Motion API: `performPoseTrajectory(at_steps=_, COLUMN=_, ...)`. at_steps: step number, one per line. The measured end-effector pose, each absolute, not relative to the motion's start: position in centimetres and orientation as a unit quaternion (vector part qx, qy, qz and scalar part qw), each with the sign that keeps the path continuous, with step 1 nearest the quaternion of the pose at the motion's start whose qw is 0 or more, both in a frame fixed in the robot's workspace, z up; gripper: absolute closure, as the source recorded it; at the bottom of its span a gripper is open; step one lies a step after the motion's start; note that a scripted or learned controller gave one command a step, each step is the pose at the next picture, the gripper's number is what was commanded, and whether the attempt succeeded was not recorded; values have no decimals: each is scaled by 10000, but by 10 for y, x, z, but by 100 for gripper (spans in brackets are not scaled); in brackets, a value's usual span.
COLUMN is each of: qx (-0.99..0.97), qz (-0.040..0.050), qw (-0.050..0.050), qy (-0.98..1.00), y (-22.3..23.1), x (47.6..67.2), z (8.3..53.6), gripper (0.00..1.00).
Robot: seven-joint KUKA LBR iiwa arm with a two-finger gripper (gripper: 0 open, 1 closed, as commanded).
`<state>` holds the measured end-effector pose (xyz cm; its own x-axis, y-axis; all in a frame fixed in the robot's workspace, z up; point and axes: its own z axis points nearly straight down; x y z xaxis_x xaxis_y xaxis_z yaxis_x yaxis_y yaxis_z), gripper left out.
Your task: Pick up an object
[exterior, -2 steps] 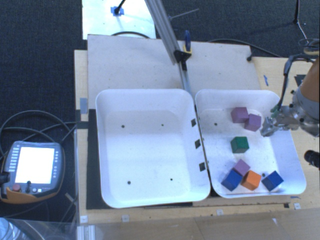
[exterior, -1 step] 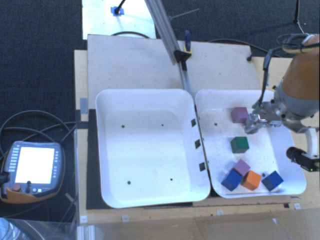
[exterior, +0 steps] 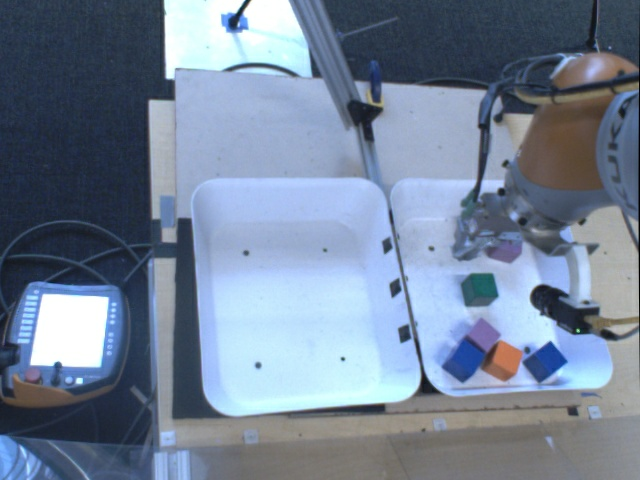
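My gripper (exterior: 468, 240) hangs low over the back of the right bin (exterior: 425, 268), under the grey and orange arm (exterior: 575, 138). A mauve block (exterior: 507, 251) lies right beside the gripper, on its right, partly hidden by the wrist. In front of it sits a green cube (exterior: 479, 288). Near the bin's front edge lie a purple block (exterior: 485, 333), a blue cube (exterior: 463, 359), an orange cube (exterior: 503, 360) and a second blue cube (exterior: 544, 361).
The left bin (exterior: 290, 288) stands next to the right one, with a ridge between them. A slanted metal pole (exterior: 335, 53) rises behind the bins. A teach pendant (exterior: 65, 338) rests off the bench at the left.
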<state>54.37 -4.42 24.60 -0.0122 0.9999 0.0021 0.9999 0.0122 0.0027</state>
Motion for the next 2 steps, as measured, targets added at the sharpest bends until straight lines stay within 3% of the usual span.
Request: performPoseTrajectory(at_steps=2, qx=7035, qz=12, qw=-2, qy=7107, y=64, x=558, z=232, gripper=100)
